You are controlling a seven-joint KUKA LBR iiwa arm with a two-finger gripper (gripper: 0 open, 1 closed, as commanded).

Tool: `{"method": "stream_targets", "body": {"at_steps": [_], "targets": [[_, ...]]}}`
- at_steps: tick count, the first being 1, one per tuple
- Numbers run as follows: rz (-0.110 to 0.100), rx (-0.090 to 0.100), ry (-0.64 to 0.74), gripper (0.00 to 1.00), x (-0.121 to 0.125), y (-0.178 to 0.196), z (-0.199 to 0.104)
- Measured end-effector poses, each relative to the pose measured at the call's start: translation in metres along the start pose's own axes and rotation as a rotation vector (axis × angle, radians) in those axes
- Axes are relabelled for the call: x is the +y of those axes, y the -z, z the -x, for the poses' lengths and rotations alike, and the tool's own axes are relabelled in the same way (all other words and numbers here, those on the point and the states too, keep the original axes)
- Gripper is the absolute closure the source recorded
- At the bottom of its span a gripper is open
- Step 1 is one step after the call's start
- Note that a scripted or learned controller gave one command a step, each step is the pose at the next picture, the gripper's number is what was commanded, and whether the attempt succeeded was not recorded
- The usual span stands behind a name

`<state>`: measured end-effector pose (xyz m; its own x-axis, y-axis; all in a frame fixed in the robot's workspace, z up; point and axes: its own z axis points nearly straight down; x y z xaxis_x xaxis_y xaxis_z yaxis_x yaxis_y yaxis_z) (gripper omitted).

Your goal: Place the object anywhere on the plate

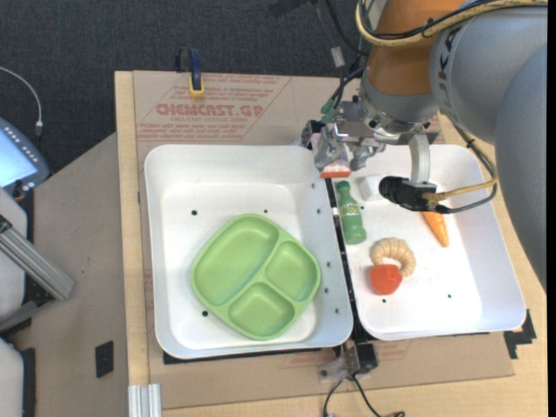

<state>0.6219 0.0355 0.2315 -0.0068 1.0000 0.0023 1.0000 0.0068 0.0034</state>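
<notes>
The gripper (pixel 335 156) hangs over the right bin (pixel 473 276) at its 10 o'clock corner, close to the wall it shares with the left bin (pixel 169 198). From this angle I cannot tell whether the claw is open or closed, or whether it has hold of anything.

Directly at 6 o'clock from the gripper lies the green bottle (pixel 353 217), stretched along the shared wall on the right bin's floor. Its red cap (pixel 335 173) points to 12 o'clock and sits just under the gripper's tip.

The green plate (pixel 254 274), with three compartments, rests in the left bin, toward 5 o'clock of that bin's middle and well apart from the bottle.

An orange carrot (pixel 436 227) lies at 3 o'clock from the bottle, its tip pointing to 5 o'clock. A curled beige piece (pixel 393 252) sits at 4 o'clock from the bottle, and a red piece (pixel 386 279) touches it at its 6 o'clock side.

The grey arm (pixel 495 59) enters from 2 o'clock, its orange band (pixel 417 11) above the wrist. Both bins stand on a cardboard sheet (pixel 217 102), with a blue and yellow clamp (pixel 196 72) at its 12 o'clock edge
</notes>
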Motion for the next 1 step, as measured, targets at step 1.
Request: {"method": "stream_targets", "body": {"at_steps": [1], "targets": [[0.0,0.0,0.0,1.0,0.0141,0.0066,-0.0518]]}}
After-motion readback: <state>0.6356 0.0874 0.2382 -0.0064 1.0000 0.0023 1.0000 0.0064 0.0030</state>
